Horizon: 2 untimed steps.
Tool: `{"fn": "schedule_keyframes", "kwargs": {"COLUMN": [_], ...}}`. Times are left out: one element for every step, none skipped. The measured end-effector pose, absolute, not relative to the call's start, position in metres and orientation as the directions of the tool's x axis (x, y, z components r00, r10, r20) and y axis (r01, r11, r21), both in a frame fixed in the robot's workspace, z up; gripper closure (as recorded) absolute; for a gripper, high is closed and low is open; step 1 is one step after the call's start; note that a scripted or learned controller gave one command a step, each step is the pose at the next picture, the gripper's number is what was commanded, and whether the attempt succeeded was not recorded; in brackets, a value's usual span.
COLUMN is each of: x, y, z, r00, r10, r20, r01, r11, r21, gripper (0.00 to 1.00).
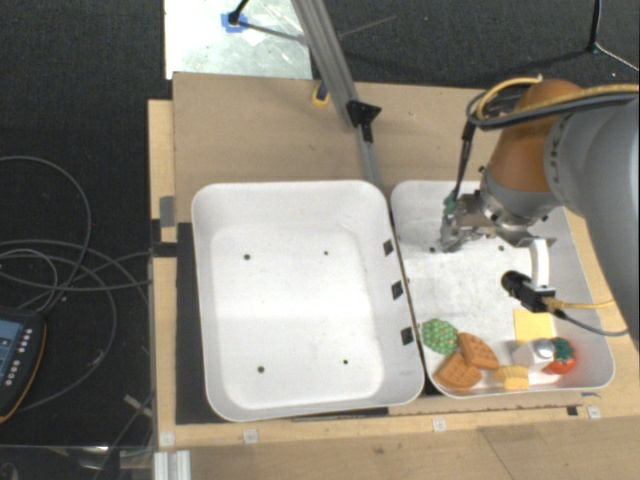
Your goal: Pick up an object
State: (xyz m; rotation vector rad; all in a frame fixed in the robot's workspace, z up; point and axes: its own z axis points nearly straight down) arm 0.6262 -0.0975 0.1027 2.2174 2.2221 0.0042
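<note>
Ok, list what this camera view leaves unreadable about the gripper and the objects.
- Gripper: small and dark under the wrist; finger state unreadable.
- Clear item with red end: too blurred to identify.
- Yellow block: partly covered by the black fitting and cable.
- Right bin: far side hidden by the arm.

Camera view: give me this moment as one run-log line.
end effector: over right bin, far end | objects: green piece, waffles, yellow block at near end | grasp: none seen

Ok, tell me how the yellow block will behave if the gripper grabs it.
The yellow block looks flat-sided and boxy, so it probably won't roll. It seems stiff and likely light. It lies close to the bin wall and other toys, so a grab may nudge it.
</note>
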Motion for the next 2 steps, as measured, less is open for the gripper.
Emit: {"fn": "schedule_keyframes", "kwargs": {"x": [0.634,0.641], "y": [-0.097,-0.106], "z": [0.148,0.200], "r00": [-0.004,-0.005], "r10": [1.000,1.000], "r20": [-0.001,-0.002], "r01": [1.000,1.000], "r11": [0.004,0.005], "r21": [0.007,0.007], "gripper": [1.00,1.00]}}
